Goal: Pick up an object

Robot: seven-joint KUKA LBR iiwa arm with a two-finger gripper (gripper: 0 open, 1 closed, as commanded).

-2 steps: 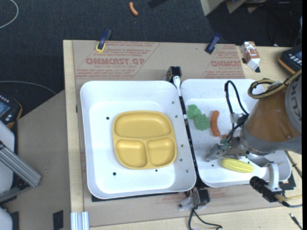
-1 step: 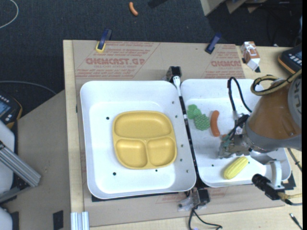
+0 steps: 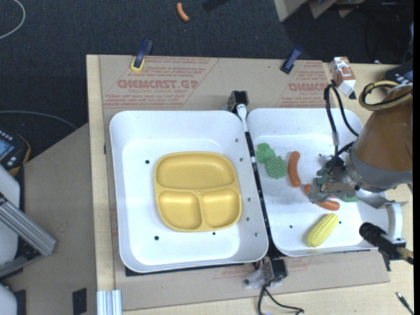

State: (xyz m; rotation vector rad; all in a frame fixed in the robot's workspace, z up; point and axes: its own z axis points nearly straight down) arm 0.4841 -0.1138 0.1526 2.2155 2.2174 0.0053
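Observation:
A yellow divided plate (image 3: 195, 190) lies in the left bin (image 3: 131, 143). The right bin (image 3: 289, 126) holds a green broccoli piece (image 3: 270, 161), an orange-red sausage (image 3: 294, 168), a yellow corn cob (image 3: 322, 230) and another orange piece (image 3: 328, 205). My gripper (image 3: 326, 188) is low in the right bin, directly over that orange piece and right of the sausage. The arm body hides much of the fingers.
Blue clamps (image 3: 140, 55) (image 3: 291, 60) hold the cardboard base at the back. A small orange item (image 3: 182, 11) lies on the dark floor beyond the bench. Cables (image 3: 338, 120) hang over the right bin's far corner.

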